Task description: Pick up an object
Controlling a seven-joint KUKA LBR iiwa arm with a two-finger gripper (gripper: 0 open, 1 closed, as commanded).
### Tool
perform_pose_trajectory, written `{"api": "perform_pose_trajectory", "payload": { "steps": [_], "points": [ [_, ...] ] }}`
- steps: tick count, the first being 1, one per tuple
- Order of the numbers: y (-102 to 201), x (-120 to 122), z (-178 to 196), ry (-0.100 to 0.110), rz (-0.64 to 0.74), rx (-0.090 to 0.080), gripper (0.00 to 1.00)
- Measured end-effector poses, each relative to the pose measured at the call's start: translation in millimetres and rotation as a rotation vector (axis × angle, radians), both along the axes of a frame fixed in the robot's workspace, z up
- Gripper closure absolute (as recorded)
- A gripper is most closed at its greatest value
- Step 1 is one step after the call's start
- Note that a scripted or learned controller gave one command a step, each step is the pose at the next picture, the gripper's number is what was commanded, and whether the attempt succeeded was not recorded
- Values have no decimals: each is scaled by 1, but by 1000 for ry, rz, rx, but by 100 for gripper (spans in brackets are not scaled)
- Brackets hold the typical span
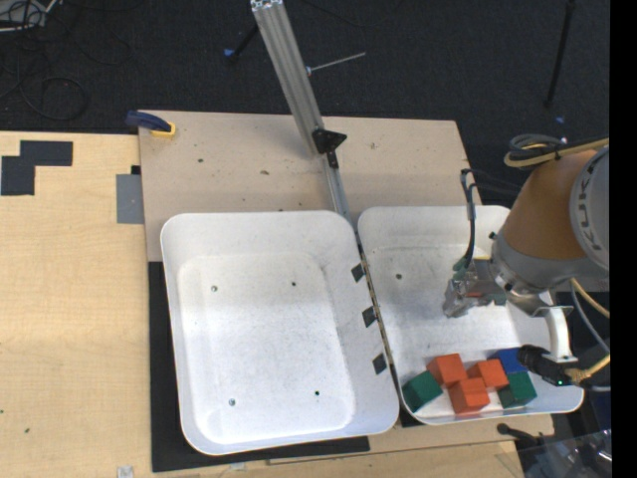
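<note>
- Near edge of right bin (428, 237): cluster of small blocks packed together in its near corner, most touching.
- Green block (422, 389) at the cluster's left end; a second green block (518, 390) at the right end, by the bin rim.
- Three orange blocks between them: orange block (448, 367) furthest back-left, another (470, 395) nearest, a third (492, 372) to the right.
- Blue block (510, 359) behind the right green one, partly hidden.
- Blocks look like plain cubes with matte, solid-coloured faces, some tilted.
- Pincer (464, 295) sits over bare bin floor, behind the cluster and apart from it; nothing seen in it; open or closed: cannot tell, too blurred.
- Arm (552, 217) comes in from the right, over the right bin's far side.
- Left bin (261, 327) sits beside it on the desk (249, 162).
</note>
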State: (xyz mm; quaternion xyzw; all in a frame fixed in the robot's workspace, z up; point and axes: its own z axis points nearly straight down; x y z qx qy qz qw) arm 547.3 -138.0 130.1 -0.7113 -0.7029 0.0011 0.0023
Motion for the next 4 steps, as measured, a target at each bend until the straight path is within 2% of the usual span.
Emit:
{"api": "perform_pose_trajectory", "payload": {
  "steps": [2,3,4],
  "points": [
    [-1,-15,107,-8,10,-3,100],
    [-2,-15,114,-3,13,-1,100],
    [39,9,112,-3,16,0,100]
  ]
}}
